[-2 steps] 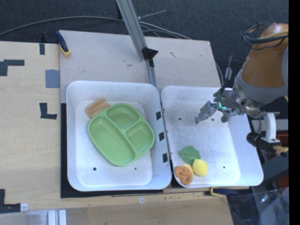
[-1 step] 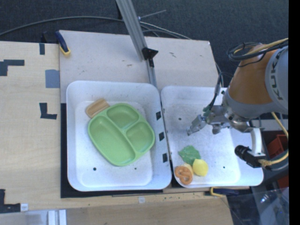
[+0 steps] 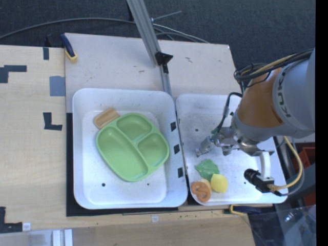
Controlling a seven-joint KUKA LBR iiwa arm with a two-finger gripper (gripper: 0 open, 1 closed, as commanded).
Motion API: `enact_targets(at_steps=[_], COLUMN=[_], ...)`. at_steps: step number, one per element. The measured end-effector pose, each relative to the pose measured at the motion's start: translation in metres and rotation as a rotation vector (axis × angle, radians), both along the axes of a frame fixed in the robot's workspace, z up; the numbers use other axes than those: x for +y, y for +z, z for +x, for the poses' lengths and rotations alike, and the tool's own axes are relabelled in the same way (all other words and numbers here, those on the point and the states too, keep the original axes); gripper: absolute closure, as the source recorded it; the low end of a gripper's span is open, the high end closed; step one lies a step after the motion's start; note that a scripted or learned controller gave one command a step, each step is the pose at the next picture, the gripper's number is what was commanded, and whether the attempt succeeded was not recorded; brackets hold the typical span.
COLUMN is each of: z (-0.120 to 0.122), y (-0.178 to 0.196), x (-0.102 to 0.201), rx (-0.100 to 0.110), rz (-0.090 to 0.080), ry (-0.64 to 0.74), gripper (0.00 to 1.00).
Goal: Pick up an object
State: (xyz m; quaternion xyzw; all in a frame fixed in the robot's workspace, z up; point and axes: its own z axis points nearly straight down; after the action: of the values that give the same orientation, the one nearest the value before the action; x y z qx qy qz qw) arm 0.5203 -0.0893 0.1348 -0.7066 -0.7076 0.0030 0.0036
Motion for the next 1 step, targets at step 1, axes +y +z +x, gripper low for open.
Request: enact_targets(at_steps=[1], z=[-0.0001], y=[-0.047], x=[-0.0001], rx=[-0.008], rz=[-0.002], ry=[0.0], gripper=[0.0])
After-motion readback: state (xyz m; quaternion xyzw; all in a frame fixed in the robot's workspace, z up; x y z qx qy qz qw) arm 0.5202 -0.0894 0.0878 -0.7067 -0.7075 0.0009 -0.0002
